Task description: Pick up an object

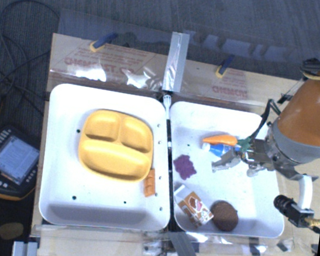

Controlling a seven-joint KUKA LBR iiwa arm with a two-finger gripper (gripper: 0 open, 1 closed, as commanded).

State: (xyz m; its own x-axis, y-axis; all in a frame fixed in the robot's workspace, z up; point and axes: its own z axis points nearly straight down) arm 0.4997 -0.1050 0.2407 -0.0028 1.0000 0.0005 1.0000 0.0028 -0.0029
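The gripper (226, 161) hangs open mid right bin (264, 228), just below the carrot (220, 140), purple grapes (185, 166) leftward.

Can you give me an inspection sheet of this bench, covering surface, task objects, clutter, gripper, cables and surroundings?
Surface: two shallow white bins, left bin and right bin, on a wooden bench.
Job's things: orange toy carrot, purple grape cluster, brown round ball and brown printed snack packet in the right bin.
Clutter: yellow divided plastic tray and small orange piece in the left bin.
Grippers: two-finger gripper low beside the carrot.
Cables: black cables on the floor, left.
Surroundings: two handheld pendants, dark carpet.
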